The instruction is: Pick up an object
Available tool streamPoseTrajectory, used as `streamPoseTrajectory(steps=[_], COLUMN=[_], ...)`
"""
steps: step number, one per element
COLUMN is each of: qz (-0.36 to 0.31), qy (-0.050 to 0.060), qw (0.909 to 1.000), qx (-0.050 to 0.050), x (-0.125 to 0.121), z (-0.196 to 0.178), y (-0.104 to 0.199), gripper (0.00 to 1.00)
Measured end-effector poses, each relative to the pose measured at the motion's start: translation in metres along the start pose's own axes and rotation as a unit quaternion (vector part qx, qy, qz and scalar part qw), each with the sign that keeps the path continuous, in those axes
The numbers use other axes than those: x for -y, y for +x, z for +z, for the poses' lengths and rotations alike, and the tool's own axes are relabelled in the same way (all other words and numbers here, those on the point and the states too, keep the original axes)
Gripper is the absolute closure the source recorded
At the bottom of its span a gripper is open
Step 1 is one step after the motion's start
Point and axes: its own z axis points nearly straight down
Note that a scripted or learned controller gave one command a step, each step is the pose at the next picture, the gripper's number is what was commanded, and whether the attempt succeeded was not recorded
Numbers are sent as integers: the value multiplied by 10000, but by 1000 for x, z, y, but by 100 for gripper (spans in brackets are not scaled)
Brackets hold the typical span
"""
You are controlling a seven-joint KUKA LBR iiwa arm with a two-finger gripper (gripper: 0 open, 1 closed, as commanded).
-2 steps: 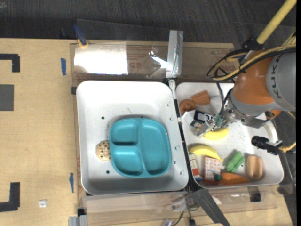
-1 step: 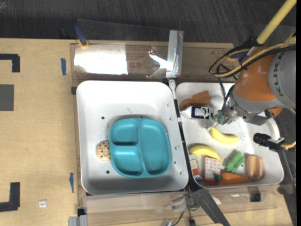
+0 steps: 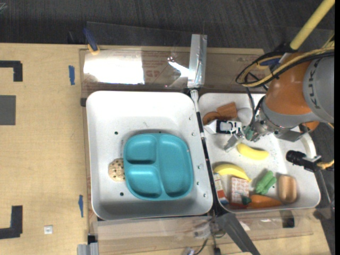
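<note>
Camera view | pincer [image 3: 237,137] low in right bin [image 3: 313,198] — grip state unclear | just above banana [image 3: 252,152] | tray [image 3: 158,165] — left bin [image 3: 101,142]

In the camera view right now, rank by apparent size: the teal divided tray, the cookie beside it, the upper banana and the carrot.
1. Teal divided tray, by far the largest.
2. Upper banana and carrot: they look about alike in length, so I won't rank them.
3. Cookie, smallest, partly tucked against the tray's left edge.
</note>
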Motion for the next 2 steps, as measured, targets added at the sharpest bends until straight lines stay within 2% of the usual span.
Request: streamPoseTrajectory(steps=[1,2], qz=[203,213], qy=[16,-19], qw=[9998,9998], qx=[-17,8], x=[50,48], z=[11,-1], y=[18,17], gripper=[0,100])
